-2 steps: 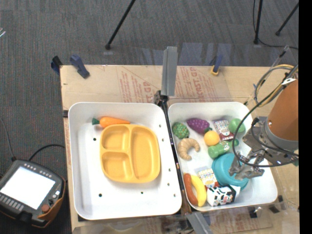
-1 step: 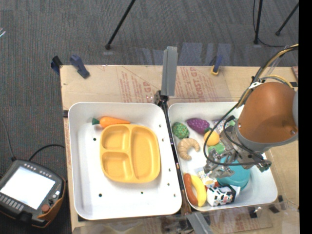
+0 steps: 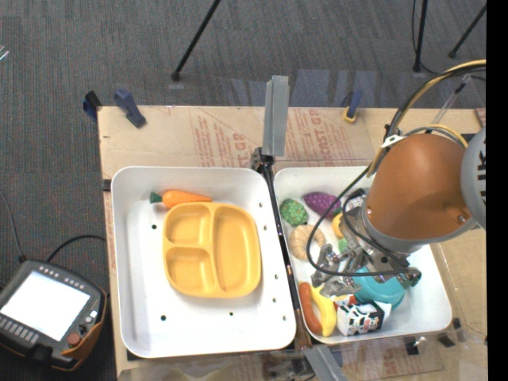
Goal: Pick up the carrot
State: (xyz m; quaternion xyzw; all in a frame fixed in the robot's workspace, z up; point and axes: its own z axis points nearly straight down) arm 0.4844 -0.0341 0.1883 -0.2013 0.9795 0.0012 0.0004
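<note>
Down low over right bin, gripper among toys, just above teal bowl; whether open or shut, cannot tell. Well apart in left bin, carrot, lying along far edge of yellow divided plate.

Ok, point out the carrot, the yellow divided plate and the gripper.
carrot (image 3: 187,198), camera view, middle of its orange body.
yellow divided plate (image 3: 212,249), camera view, ridge between compartments.
gripper (image 3: 343,270), camera view, its mechanism below the orange band.
</note>
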